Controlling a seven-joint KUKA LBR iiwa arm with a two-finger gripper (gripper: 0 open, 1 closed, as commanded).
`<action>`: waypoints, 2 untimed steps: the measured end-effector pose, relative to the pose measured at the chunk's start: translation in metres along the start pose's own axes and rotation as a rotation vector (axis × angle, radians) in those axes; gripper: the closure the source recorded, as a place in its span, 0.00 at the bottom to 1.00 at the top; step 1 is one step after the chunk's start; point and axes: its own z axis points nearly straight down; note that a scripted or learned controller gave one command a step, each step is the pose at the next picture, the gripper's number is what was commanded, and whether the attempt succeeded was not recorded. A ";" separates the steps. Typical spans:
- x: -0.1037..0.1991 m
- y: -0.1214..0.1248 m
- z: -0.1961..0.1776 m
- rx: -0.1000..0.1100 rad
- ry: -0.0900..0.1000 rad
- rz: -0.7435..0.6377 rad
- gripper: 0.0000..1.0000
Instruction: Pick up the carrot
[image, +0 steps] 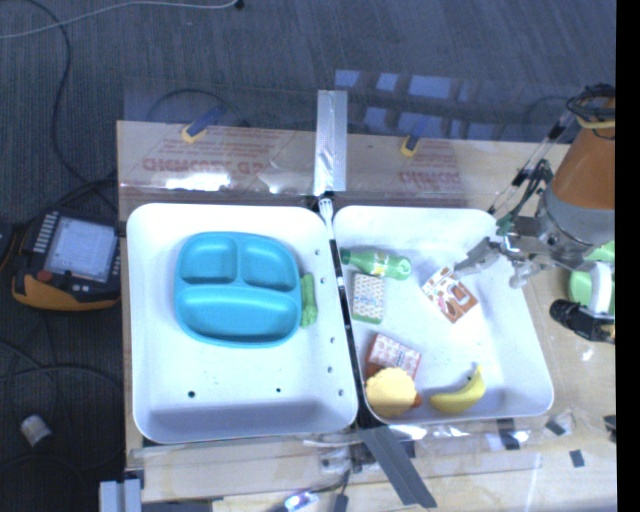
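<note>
My gripper (497, 258) hangs over the right edge of the right bin (520, 330), below the grey arm with its orange band (585, 175). It is just right of a red and white snack packet (450, 294) and apart from it. In the right bin also lie a green bottle (377, 264), a patterned packet (368, 297), a red packet (392, 354), a yellow-orange round fruit (391, 391) and a banana (458, 394).
The left bin (160, 390) holds a blue divided plate (238, 287) with a green item (307, 299) against its right side. A metal divider (343, 330) separates the bins. A handheld pendant (65, 260) lies on the floor at left.
</note>
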 end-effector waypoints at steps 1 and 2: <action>0.000 0.000 0.000 0.000 0.000 0.000 0.00; -0.011 0.036 0.065 -0.009 -0.003 -0.218 0.00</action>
